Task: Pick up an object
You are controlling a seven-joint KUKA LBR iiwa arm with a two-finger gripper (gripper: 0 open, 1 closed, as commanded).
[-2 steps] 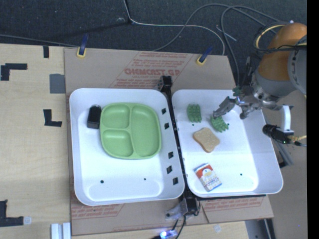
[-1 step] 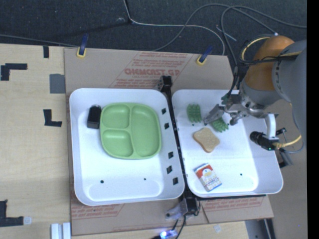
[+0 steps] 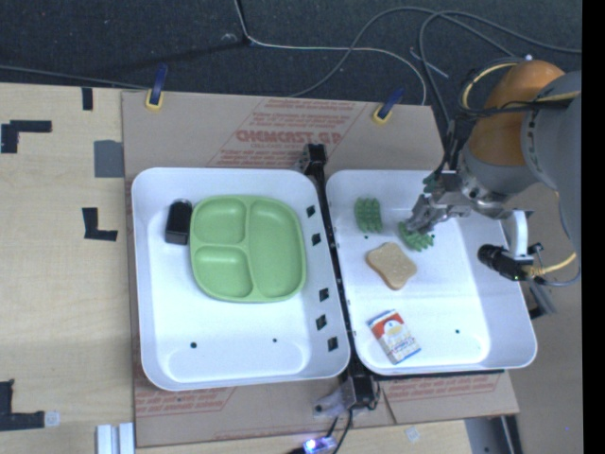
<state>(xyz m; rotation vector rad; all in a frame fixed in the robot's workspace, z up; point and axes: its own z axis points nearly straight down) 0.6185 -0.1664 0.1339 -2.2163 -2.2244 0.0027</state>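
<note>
Grasp step in hand: gripper (image 3: 419, 225) sits down on the green object (image 3: 417, 239), right of the bread slice (image 3: 391, 265); finger state cannot be told; next move calls for a confirmed lift.

Both bins are plain white, the left bin (image 3: 156, 282) and the right bin (image 3: 473, 301) alike, each dotted with a few small black marks. In the left one sits a pale lime-green divided plate (image 3: 249, 249) and a small black block (image 3: 178, 221). The right one holds a dark green knobbly piece (image 3: 369, 215), a tan bread-coloured slice (image 3: 391, 265), and a little carton (image 3: 394, 336) in white with red and blue print. Under the bins lies brown cardboard (image 3: 274, 130) with faded red lettering, held by yellow and blue clips. The tabletop (image 3: 57, 282) is light wood with black tape marks. The arm (image 3: 529, 112) is grey with an orange band.
</note>
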